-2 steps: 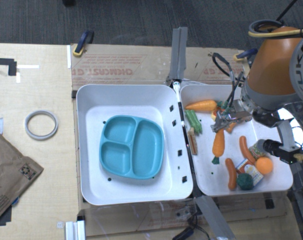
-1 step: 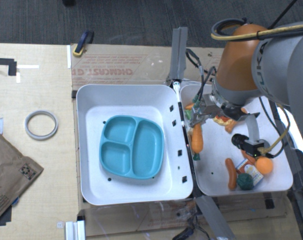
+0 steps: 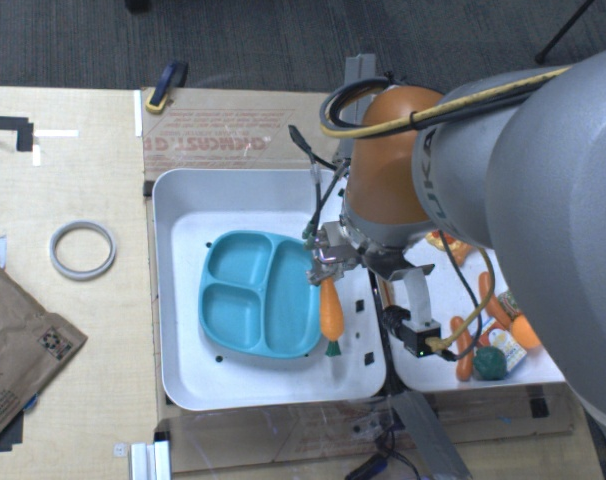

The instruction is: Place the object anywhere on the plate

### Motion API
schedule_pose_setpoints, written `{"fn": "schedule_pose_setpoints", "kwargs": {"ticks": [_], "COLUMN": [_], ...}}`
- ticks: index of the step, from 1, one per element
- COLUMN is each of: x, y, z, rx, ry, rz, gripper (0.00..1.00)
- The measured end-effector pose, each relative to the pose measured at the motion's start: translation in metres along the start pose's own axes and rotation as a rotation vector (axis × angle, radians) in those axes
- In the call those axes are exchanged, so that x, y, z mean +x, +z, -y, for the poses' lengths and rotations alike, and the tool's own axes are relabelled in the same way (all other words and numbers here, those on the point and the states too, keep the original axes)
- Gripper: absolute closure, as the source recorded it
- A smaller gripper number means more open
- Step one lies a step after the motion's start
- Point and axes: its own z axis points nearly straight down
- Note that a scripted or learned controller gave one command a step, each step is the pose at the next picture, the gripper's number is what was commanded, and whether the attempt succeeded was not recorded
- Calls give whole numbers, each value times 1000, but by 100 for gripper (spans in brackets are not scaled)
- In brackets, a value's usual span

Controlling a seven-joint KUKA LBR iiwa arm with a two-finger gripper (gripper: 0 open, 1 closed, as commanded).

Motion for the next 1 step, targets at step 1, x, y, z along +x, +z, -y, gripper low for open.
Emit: {"fn": "schedule_pose_setpoints", "kwargs": {"ticks": [1], "x": [0], "y": [0], "z": [0], "rx": [0], "ry": [0], "rz": [0], "gripper": [0]}}
